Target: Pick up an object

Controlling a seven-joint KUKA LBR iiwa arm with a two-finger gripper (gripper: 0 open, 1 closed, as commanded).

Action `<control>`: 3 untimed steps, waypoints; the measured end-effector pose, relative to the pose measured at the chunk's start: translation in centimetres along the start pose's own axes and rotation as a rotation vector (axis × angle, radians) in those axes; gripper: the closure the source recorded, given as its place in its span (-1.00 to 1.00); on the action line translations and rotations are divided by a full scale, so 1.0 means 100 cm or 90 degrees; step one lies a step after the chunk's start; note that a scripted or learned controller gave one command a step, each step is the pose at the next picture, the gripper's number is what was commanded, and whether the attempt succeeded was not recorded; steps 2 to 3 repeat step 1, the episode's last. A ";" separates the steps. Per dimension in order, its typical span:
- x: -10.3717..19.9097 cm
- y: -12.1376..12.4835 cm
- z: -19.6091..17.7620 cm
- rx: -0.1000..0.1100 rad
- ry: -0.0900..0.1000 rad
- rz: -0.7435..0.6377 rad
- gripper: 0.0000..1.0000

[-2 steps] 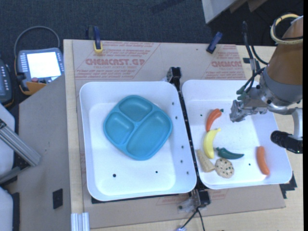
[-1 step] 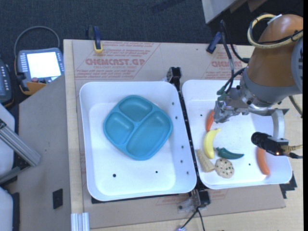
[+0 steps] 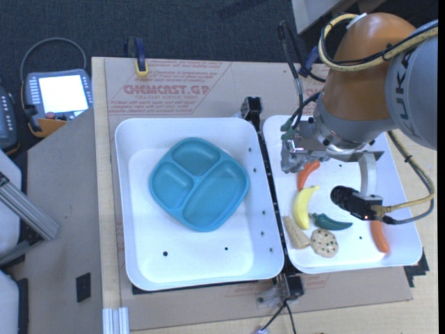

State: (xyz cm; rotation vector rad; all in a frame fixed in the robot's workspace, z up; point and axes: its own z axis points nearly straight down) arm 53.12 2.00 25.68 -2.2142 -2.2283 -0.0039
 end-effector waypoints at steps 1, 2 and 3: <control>0.062 0.012 0.007 0.000 0.000 0.000 1.00; 0.062 0.012 0.007 0.000 0.000 0.000 1.00; 0.062 0.012 0.007 0.000 0.000 0.000 1.00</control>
